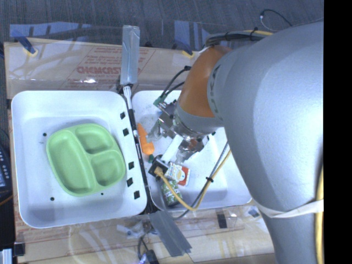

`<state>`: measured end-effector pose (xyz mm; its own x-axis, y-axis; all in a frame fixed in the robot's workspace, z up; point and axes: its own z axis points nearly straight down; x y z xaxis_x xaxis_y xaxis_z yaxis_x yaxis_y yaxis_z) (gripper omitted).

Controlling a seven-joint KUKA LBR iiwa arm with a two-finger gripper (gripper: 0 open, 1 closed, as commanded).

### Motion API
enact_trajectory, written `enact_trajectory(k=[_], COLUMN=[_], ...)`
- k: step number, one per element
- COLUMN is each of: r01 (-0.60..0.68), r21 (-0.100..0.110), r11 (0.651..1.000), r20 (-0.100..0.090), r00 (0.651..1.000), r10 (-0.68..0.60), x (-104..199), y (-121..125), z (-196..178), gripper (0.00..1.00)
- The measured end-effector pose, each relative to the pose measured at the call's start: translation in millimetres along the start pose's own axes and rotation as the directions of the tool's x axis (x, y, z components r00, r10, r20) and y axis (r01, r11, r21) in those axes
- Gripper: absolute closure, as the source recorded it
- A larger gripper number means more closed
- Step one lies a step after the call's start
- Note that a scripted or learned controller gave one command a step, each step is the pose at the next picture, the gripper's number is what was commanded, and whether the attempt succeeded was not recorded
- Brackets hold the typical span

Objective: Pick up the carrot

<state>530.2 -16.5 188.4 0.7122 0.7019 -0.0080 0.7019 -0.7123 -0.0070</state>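
Note:
The carrot [144,141] is a small orange piece lying in the right bin [144,104], close against its left wall. My gripper [186,146] hangs low over the middle of that bin, a short way to the right of the carrot and apart from it. Nothing shows between the gripper and the carrot. The grey arm with its orange band covers most of the right bin's far and right side.
A white and red packet [179,174] and a dark green object [168,194] lie near the right bin's front. The left bin [27,202] holds a green divided plate [85,158]. A ridge with black clips separates the bins.

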Motion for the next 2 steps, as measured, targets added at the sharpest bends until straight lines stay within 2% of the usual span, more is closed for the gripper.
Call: enact_trajectory(k=[1,2], r01=[-0.074,-0.119], r21=[-0.002,-0.004], r11=[0.997,0.993], r20=[-0.004,-0.008], r00=[0.997,0.993], r10=[0.074,0.119], x=[6.0,-55.0], y=[-84.6,-22.1], z=[-25.6,-116.5], gripper=[0.0,0.0])
